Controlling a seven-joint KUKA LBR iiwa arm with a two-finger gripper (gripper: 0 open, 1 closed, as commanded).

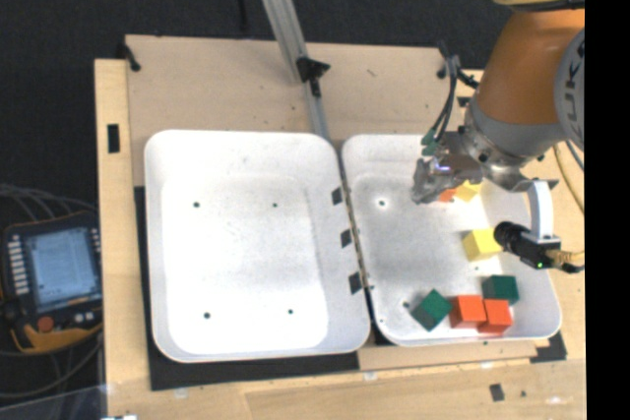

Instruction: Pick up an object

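Observation:
My gripper hangs over the back part of the right bin, under the orange and grey wrist. Just right of it, partly hidden by the wrist, lie an orange piece and a yellow piece. A yellow block sits further forward at the right. Near the front wall are a green block, two orange blocks and a dark green block. Nothing shows between the fingers.
The left bin lies beside the right one, joined by clips along the middle. A slanted metal pole rises behind the bins. A teach pendant rests at the far left, off the bench.

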